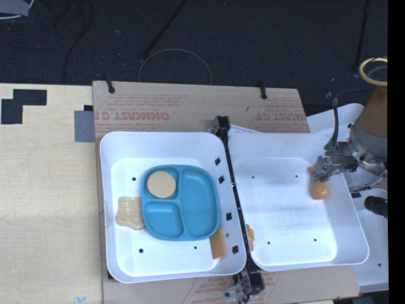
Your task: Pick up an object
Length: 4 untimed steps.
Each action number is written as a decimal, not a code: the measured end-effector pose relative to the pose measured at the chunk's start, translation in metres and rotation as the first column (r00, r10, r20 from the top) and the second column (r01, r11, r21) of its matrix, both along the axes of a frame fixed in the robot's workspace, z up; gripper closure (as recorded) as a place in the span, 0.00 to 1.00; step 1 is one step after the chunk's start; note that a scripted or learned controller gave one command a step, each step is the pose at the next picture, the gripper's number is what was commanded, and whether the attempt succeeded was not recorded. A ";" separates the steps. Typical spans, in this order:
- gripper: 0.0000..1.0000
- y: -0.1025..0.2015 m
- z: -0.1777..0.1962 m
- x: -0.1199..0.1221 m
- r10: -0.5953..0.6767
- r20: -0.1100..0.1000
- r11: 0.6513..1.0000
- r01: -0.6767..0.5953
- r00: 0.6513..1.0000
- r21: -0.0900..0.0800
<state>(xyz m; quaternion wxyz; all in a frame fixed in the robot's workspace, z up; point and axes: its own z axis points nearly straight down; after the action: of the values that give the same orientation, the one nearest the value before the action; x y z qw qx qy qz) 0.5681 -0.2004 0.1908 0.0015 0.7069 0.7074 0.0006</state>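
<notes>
Camera view looks down on two white bins that sit side by side on a brown cardboard sheet [190,109], and the blue tray [190,211] in the left bin [120,154] serves as the landmark for all places below. This tray has three compartments. In its upper left compartment lies a round tan piece [161,183], flat like a biscuit. Touching the left edge of the tray, on the bin floor, lies a pale yellow piece [130,213] with a rough outline. Just below the lower right corner of the tray, an orange-brown strip [217,245] leans near the wall between the bins.

Far to the right of the tray, across the black divider [229,182], is the right bin [278,258]. At its right wall, about level with the top half of the tray, lies a small orange ball [320,190]. The gripper [324,168] is directly above this ball in the picture, at the end of the grey arm [370,144] that comes in from the right. The ball appears just under the fingertips, maybe touching them, but it is not clear if it sits between them. How wide the fingers stand also cannot be told, because they are small and dark against the cables.

A second small orange piece [250,236] rests beside the divider, right of the tray's lower corner.
</notes>
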 end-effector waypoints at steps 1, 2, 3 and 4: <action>1.00 0.007 0.055 0.008 0.002 0.001 1.000 -0.002 1.000 0.000; 1.00 0.007 0.077 0.008 0.001 -0.003 1.000 -0.001 1.000 0.001; 1.00 0.063 0.063 -0.009 0.003 -0.008 1.000 -0.003 1.000 0.004; 1.00 0.114 0.047 -0.023 0.002 -0.009 1.000 -0.002 1.000 0.004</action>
<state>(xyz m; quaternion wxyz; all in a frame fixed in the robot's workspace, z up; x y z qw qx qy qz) 0.5450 -0.0865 0.2374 -0.0028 0.7061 0.7081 -0.0012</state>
